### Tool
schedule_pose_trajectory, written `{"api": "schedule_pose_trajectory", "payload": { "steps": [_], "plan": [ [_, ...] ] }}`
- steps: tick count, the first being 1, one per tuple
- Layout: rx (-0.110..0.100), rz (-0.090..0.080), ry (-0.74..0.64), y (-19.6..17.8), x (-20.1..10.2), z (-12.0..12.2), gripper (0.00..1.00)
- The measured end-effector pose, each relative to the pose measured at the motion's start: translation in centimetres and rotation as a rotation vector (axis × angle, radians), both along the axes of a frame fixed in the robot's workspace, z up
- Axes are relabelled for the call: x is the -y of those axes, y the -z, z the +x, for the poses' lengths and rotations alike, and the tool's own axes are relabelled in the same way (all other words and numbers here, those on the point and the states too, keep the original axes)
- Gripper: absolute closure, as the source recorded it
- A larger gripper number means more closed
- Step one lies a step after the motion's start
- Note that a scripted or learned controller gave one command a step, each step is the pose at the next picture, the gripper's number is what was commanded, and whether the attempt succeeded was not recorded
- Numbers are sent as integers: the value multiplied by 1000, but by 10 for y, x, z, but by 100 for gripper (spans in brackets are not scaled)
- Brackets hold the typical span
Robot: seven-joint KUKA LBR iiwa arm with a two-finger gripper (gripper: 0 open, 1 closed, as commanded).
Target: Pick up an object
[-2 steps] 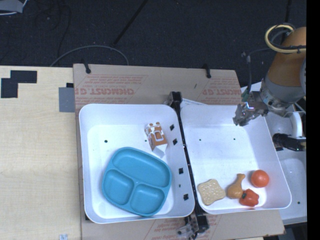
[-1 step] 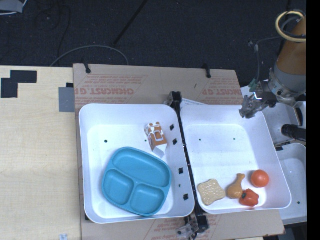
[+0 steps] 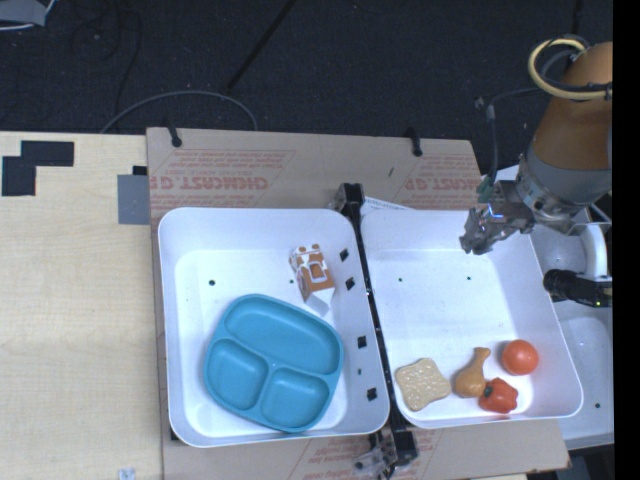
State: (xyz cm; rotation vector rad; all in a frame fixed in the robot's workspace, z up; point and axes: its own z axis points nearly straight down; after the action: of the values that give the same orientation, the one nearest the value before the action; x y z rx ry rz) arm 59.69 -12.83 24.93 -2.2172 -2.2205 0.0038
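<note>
My gripper point(image 3: 478, 241) hangs over the far right corner of the right bin point(image 3: 440, 288), with nothing seen between its fingers. Along that bin's near edge lie a slice of toast point(image 3: 421, 383), a tan drumstick-shaped piece point(image 3: 472, 374), a red pepper-like piece point(image 3: 499, 396) and an orange-red tomato point(image 3: 519, 356). The left bin point(image 3: 190, 268) holds a blue divided plate point(image 3: 273, 361) and a small orange-and-white carton point(image 3: 312, 270) standing near its far right side.
A black divider with clips point(image 3: 362, 298) runs between the two bins. Cardboard point(image 3: 300, 168) lies under the bins. The wooden bench top point(image 3: 70, 298) stretches to the left. Cables and white hardware point(image 3: 580, 283) sit by the right bin's right edge.
</note>
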Motion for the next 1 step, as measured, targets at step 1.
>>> {"api": "schedule_pose_trajectory", "payload": {
  "steps": [1],
  "plan": [
    [-1,0,1,5,-35,-24,100]
  ]
}}
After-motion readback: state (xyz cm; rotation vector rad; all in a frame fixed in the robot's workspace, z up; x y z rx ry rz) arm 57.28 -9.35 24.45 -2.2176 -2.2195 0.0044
